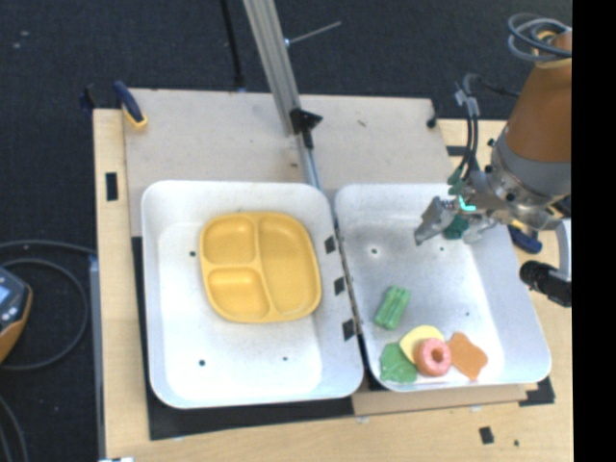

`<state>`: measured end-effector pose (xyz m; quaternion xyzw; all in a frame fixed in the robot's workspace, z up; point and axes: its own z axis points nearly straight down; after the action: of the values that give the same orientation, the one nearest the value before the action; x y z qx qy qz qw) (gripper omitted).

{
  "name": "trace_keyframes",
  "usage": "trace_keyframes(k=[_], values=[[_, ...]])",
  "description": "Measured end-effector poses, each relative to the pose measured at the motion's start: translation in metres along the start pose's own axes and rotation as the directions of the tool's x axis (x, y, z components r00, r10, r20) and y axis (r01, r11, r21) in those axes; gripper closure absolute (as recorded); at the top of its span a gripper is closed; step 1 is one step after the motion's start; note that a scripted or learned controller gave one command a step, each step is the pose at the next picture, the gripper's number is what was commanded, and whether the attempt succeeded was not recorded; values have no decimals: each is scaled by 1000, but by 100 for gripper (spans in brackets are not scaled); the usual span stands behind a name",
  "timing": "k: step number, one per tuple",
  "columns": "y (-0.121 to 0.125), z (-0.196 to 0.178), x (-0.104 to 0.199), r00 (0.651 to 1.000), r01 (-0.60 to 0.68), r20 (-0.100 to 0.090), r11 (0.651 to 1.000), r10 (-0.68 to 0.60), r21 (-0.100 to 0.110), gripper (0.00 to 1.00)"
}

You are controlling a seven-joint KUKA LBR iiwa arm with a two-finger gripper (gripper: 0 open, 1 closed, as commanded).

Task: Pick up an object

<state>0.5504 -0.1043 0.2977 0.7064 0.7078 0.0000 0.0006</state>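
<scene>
Task not yet under way as far as a grasp goes: gripper (442, 223) hovers over the upper part of the right bin (500, 354), nothing between its fingers; whether they are apart or together I cannot tell at this resolution. Candidate objects sit well apart from it, clustered at the near edge of that bin: green block (393, 307) lying alone toward the middle, then green piece (396, 363), pink ring (433, 356) on a yellow piece (420, 338), and orange piece (469, 355), these four touching or just beside one another and close against the bin's front wall. Left bin (173, 373) holds a yellow divided tray (260, 266). Judgement: approach, descent and lift all remain. Open floor lies around the green block; the cluster is cramped by the rim and by its neighbours
</scene>
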Motion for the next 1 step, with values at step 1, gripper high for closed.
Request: trace_keyframes(k=[1], values=[[0, 0, 0, 1000, 0, 0, 1000, 0, -1, 0]])
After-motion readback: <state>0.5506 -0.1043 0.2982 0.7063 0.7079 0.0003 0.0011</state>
